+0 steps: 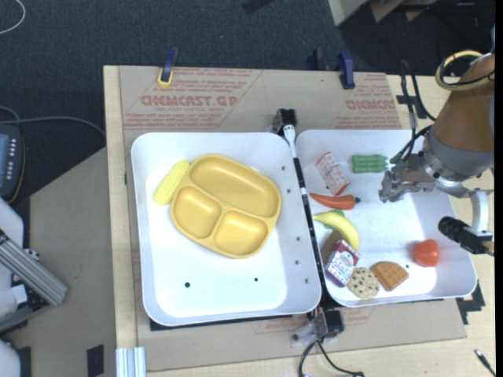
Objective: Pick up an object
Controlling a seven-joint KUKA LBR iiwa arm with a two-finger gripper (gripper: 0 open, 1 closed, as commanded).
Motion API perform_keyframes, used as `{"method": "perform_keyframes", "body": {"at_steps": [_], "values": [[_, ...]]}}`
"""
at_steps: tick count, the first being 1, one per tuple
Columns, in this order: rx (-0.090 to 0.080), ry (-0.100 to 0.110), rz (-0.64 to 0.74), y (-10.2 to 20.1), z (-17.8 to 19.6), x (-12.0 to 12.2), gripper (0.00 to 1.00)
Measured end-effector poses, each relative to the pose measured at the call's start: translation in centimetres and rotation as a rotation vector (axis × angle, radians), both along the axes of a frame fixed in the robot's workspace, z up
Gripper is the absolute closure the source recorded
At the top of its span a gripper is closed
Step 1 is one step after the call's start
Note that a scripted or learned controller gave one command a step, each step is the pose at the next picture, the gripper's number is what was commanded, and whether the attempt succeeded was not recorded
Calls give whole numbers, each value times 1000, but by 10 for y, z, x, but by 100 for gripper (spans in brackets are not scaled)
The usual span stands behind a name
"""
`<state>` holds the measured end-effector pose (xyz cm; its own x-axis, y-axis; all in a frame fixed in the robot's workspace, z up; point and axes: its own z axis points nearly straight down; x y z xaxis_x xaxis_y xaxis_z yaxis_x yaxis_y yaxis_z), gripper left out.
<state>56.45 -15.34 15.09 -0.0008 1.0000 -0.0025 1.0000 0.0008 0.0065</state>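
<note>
End effector (395, 185) low in right bin (393, 234), finger spread impossible to tell, beside green item (368, 163), arm cut off at right

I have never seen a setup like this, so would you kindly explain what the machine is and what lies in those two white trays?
One camera looks down at a slant on a bench with two shallow white bins. The grey and orange shape at the right is a robot arm; its hand hangs over the right bin, beside a green block. I cannot tell whether it grips anything. The left bin holds a yellow divided plate and a toy corn cob. The right bin holds toy food: a red pepper, a banana, a tomato, a cookie, toast and two small packets.
</note>
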Motion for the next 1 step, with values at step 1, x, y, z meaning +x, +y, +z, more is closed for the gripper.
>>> {"method": "perform_keyframes", "body": {"at_steps": [1], "values": [[0, 0, 1, 3, 46, -4, 100]]}}
